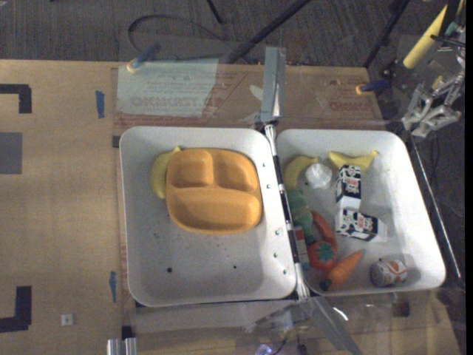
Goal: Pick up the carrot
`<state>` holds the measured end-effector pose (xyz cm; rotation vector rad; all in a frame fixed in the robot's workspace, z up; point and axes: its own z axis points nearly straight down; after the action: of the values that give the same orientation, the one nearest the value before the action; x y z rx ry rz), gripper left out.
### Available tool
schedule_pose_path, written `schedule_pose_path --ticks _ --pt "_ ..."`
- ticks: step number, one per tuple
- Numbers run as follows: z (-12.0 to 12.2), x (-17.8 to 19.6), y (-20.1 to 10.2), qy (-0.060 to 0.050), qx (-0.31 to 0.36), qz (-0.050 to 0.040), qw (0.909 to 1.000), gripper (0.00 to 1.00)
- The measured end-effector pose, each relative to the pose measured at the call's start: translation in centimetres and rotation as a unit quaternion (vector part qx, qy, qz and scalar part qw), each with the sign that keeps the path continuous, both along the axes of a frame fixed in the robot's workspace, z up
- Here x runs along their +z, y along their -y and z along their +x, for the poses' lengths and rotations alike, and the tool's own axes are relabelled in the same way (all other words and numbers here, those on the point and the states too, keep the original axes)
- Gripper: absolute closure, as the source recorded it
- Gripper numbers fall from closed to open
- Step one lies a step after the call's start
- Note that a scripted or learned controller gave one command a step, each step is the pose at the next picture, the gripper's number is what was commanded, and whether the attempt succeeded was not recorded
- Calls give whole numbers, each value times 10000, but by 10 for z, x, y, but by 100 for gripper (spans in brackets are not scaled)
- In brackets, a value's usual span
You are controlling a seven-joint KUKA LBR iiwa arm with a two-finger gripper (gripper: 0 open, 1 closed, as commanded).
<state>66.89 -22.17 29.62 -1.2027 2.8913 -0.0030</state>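
Approach not started: the gripper (432, 113) sits parked off the right bin's (425, 198) upper right corner, finger state cannot be told. The carrot (345, 268) lies at the bin's lower left by a tomato (321, 256), well apart from it; next move needs reach across and descent

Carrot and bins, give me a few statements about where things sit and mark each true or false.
1. The carrot lies in the right bin. True.
2. The orange tray sits in the right bin. False: it is in the left bin.
3. The gripper is touching the carrot. False: it is beyond the right bin's far corner, well apart from it.
4. Two milk cartons are in the right bin. True.
5. The banana lies at the right bin's far side. True.
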Motion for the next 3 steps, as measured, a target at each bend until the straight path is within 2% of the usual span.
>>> schedule_pose_path --ticks 1,2,3 --pt "2 12 -1 58 -22 11 10000 100" --pt "-1 -25 0 -32 2323 -1 9726 100" --pt "1 -13 -1 16 2296 6 9733 100"
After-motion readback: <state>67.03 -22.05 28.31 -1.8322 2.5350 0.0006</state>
